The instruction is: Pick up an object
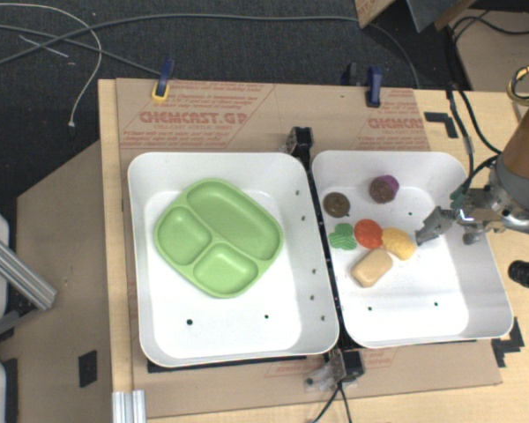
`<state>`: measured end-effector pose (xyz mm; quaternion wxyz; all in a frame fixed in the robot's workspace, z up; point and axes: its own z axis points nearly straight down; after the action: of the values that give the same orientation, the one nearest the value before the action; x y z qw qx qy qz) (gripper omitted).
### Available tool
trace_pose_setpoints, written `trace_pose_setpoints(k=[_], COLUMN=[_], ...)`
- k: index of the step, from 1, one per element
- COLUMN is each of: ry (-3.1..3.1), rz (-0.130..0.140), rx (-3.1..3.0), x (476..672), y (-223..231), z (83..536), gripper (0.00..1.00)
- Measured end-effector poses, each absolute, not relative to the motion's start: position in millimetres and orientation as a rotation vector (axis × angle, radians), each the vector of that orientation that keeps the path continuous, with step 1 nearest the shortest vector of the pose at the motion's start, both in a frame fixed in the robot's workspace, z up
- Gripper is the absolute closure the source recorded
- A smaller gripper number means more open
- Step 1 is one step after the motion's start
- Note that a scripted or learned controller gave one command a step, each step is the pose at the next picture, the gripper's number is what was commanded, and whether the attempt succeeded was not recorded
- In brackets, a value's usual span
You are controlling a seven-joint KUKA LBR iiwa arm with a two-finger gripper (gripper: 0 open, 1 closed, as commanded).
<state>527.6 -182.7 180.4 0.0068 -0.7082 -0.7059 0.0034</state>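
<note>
Gripper (430, 226) at right-centre of frame, state unclear, cannot tell; sat just beside yellow item (400, 243) in right bin (441, 315), prob. lining up grasp.

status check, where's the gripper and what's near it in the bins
Gripper low over right bin, nothing between its fingers. Yellow piece nearest, just left. Red, tan pieces crowd it. Green tray in left bin.
</note>
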Motion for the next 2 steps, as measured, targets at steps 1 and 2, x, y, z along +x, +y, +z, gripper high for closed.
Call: trace_pose_setpoints(k=[1, 2], ry=[-2.22, -2.216], rz=[0.0, 0.004], rx=[-2.22, -2.217], x=[531.0, 520.9], y=[-182, -181], z=[187, 139], gripper=[0.0, 0.0])
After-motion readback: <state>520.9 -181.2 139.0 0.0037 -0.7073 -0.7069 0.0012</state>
